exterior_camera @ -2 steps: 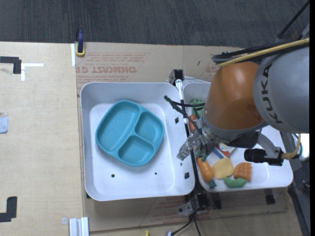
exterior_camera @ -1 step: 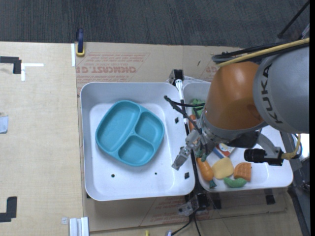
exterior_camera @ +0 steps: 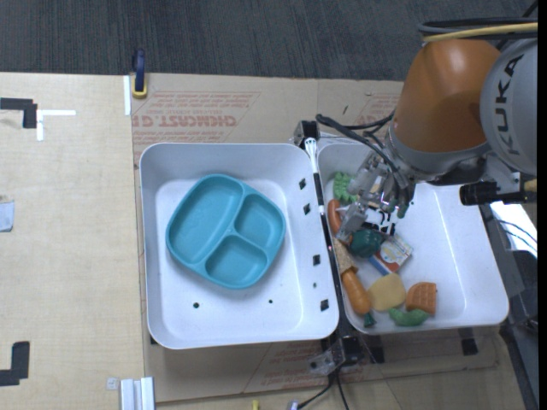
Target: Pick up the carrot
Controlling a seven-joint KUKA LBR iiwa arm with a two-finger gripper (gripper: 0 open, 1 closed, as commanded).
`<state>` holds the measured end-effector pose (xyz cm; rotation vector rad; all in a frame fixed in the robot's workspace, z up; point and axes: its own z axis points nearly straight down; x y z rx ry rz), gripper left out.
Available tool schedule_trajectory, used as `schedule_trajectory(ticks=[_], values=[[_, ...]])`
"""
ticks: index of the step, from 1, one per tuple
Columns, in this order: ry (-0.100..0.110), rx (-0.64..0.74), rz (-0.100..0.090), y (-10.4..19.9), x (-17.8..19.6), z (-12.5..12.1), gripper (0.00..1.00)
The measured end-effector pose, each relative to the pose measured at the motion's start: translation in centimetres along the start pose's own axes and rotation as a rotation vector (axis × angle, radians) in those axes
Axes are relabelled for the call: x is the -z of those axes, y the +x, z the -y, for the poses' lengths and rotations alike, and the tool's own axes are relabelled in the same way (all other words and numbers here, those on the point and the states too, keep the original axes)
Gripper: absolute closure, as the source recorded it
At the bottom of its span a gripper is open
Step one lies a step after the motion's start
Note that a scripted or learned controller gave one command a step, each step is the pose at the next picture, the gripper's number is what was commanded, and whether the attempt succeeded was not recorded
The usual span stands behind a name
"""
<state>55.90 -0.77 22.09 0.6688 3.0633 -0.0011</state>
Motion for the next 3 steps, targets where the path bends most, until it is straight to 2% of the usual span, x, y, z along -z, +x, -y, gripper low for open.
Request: schedule_trajectory(ticks=[1, 2, 3], values=[[0.000, -0.047, -0.004, 3.6, -2.9, -2.5, 0.00], [0.001, 0.076, -0.005, 6.8, -2.9, -1.0, 0.00], [0.000, 0.076, -0.005, 6.8, -2.9, -1.0, 0.00]])
